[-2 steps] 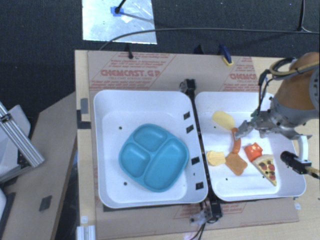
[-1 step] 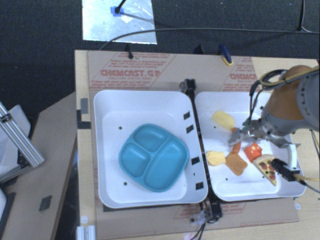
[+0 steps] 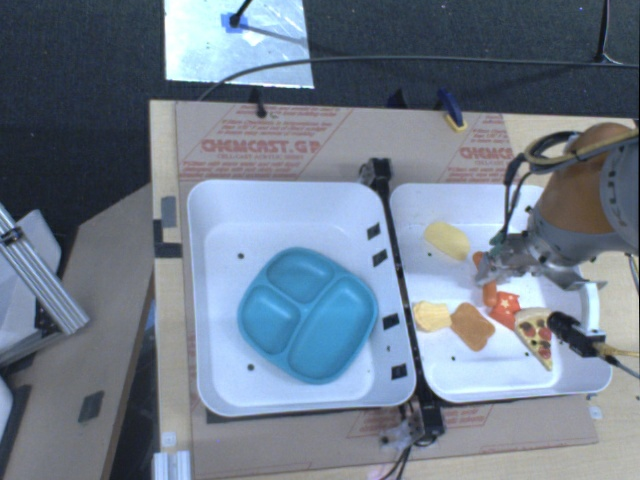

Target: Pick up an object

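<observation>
Several toy food pieces lie in the right bin (image 3: 440,383): a pale yellow piece (image 3: 446,238) at the back, a flat yellow piece (image 3: 432,315), a brown piece (image 3: 472,326), a red piece (image 3: 501,302) and a pizza slice (image 3: 536,335). My gripper (image 3: 498,260) is down in this bin, just above the red piece and to the right of the pale yellow piece. A small red-orange bit (image 3: 479,261) shows at the gripper's left edge. Whether it is held I cannot tell.
The left bin (image 3: 215,268) holds a blue divided plate (image 3: 307,314). A black divider (image 3: 392,268) runs between the bins. The grey arm with its orange band (image 3: 578,193) covers the right bin's far right corner. A black part (image 3: 568,332) juts out near the pizza slice.
</observation>
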`<state>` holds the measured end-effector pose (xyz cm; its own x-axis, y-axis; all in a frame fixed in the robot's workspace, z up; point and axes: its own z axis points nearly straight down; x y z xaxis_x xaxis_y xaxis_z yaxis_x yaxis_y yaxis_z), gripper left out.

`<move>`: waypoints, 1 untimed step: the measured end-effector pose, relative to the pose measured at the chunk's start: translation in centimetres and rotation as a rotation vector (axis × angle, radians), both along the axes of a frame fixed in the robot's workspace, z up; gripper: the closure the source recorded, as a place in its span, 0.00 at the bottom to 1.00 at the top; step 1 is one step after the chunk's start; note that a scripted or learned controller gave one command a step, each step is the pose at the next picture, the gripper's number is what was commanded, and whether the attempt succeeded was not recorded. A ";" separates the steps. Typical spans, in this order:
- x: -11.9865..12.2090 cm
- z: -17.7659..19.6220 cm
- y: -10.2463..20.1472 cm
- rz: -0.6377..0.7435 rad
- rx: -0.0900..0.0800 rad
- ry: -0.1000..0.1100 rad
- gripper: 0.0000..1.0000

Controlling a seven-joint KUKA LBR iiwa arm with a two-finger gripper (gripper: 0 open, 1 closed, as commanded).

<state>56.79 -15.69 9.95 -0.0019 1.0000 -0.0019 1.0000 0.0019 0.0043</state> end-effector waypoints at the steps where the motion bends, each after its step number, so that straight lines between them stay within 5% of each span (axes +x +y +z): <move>1: -0.5 5.1 0.7 0.003 0.001 -0.001 1.00</move>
<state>56.26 -14.98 15.00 -0.0047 1.0000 -0.0010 1.0000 0.0047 0.0050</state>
